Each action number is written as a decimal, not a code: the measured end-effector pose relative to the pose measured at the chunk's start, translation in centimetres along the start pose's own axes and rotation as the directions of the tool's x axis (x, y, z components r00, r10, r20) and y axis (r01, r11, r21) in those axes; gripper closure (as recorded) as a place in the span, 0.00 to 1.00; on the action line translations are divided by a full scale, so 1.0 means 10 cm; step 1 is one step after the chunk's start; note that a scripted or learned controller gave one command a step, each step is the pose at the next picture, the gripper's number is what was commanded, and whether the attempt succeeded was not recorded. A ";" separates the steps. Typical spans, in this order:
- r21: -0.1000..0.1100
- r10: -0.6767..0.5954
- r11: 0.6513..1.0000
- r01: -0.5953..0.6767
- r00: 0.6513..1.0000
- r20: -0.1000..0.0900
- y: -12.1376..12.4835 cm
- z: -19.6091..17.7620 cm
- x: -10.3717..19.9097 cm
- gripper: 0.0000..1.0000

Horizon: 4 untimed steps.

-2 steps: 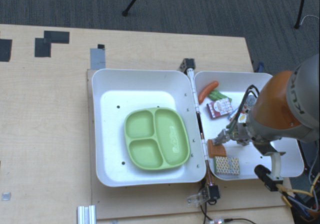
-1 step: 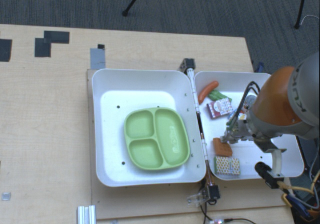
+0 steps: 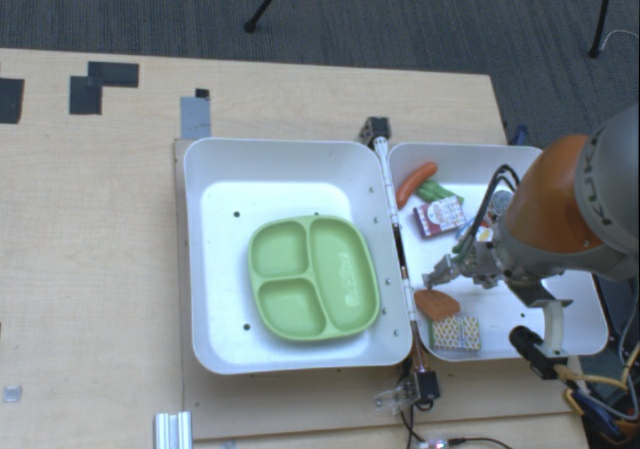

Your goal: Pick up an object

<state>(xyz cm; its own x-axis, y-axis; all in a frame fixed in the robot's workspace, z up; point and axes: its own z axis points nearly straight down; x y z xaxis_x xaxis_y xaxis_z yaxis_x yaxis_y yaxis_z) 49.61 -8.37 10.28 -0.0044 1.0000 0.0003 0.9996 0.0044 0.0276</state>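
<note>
The right bin [image 3: 590, 337] holds several small items. An orange carrot [image 3: 417, 181] lies at its far left corner, with a green piece [image 3: 433, 193] and a maroon packet [image 3: 440, 217] just below it. A brown-orange rounded item [image 3: 437, 303] and a speckled pale box [image 3: 455, 333] lie at the near left corner. My gripper [image 3: 447, 272] hangs low over the bin's left side. It sits just above the brown-orange item and below the maroon packet. Nothing visible is held in it.
The left bin [image 3: 215, 237] bears a green three-compartment plate [image 3: 313, 278]. The divider [image 3: 393, 227] between the bins runs just left of the gripper. The arm's grey and orange body [image 3: 560, 212] covers much of the right bin. Cables lie at the bench's near right corner.
</note>
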 end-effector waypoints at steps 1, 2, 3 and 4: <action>0.018 0.001 1.000 -0.001 1.000 0.001 -0.07 0.16 -0.02 0.00; 0.012 0.000 1.000 0.000 1.000 0.002 -0.05 0.05 -0.02 1.00; 0.013 0.000 1.000 0.000 1.000 0.002 -0.05 0.05 -0.02 0.00; 0.020 0.002 1.000 -0.002 1.000 0.001 -0.08 0.16 -0.04 0.00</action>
<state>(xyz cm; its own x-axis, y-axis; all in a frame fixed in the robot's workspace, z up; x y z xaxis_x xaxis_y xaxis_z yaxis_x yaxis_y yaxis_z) 48.88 -8.79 8.67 -0.0019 1.0000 -0.0007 1.0000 0.0020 0.0078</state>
